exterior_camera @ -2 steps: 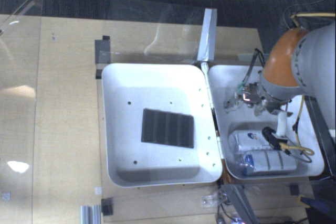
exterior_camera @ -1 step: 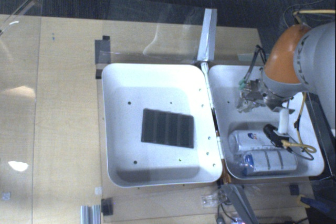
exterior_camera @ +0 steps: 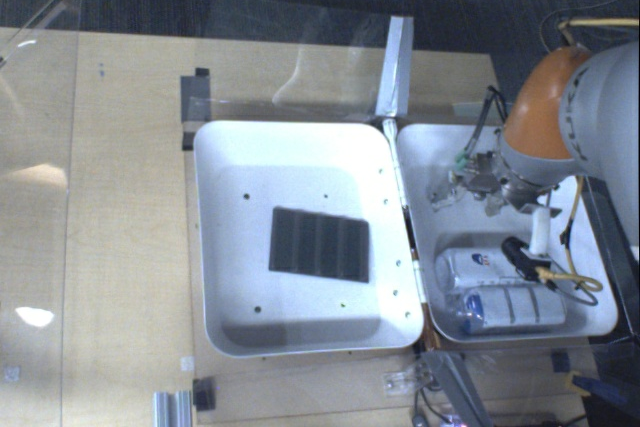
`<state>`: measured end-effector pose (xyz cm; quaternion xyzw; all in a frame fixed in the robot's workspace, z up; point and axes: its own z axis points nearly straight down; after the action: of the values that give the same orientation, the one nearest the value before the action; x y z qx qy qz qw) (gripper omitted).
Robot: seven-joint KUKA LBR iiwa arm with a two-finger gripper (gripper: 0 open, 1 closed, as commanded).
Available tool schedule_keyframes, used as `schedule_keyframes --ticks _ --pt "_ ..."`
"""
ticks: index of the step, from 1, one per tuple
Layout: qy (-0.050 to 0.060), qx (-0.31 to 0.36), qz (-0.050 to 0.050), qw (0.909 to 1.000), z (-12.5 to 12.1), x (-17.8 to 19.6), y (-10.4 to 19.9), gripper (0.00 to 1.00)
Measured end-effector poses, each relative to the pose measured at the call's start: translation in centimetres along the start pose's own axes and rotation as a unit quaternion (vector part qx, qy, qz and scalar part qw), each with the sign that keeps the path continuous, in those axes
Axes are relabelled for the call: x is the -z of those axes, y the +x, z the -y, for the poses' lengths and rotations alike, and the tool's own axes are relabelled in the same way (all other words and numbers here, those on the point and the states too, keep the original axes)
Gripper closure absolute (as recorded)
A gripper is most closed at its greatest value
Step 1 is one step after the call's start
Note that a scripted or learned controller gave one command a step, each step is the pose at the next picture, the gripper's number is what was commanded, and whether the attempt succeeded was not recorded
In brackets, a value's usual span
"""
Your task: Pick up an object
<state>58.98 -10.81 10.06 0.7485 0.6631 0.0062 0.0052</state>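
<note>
Over the far half of the right bin (exterior_camera: 430, 145), the gripper (exterior_camera: 468, 183) is hovering — open or closed, I cannot tell. Nearer the camera in that bin, a clear bottle (exterior_camera: 510, 310) with a blue cap is lying on its side, touching what may be a white tube (exterior_camera: 478, 265). A dark ribbed mat (exterior_camera: 320, 243) is lying in the left bin (exterior_camera: 215, 215).

robot lab: wooden bench (exterior_camera: 100, 215), two white bins (exterior_camera: 215, 215), clear guard panel (exterior_camera: 330, 55).
</note>
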Motion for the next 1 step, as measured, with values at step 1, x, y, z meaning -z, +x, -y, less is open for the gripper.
schedule_keyframes --ticks 1 --pt "0.005 -0.077 0.002 0.9970 3.21 10.14 -1.67 0.00"
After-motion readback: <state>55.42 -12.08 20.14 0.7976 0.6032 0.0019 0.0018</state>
